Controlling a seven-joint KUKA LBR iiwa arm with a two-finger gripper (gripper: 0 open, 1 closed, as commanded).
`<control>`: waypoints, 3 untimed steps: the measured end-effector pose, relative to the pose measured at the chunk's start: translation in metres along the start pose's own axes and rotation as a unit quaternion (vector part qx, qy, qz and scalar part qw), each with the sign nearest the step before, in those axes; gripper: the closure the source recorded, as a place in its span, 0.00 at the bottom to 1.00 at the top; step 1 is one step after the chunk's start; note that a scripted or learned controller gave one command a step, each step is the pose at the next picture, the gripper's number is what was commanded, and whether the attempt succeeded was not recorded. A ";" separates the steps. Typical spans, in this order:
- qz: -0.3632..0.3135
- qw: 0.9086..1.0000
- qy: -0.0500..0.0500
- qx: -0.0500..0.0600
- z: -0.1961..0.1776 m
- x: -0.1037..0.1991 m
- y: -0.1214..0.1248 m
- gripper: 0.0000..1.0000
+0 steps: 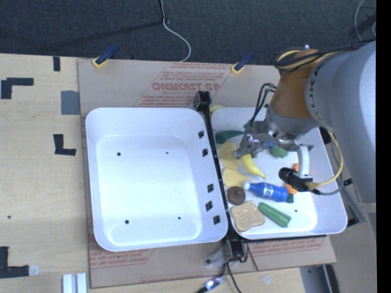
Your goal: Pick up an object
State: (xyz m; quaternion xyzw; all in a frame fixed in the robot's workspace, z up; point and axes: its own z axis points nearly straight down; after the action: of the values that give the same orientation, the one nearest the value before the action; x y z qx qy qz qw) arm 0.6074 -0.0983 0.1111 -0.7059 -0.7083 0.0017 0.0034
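Observation:
The right bin holds several small objects: a yellow banana, a pale yellow piece, a blue bottle, a brown disc, a toast slice, a green cylinder and a dark green item. My gripper hangs low over the bin's upper left part, its tips just above the banana's upper end. I see nothing clearly held between them.
The left bin sits beside the right one, with a black divider clip at their shared top edge. The grey arm with its orange band covers the right bin's upper right. A black cable loops over the bin's right side.

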 end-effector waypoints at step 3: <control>0.000 1.000 -0.001 -0.003 -0.073 0.088 0.046 1.00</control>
State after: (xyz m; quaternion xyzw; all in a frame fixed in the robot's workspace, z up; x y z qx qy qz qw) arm 0.6536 -0.0101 0.1838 -0.7058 -0.7084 -0.0001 0.0003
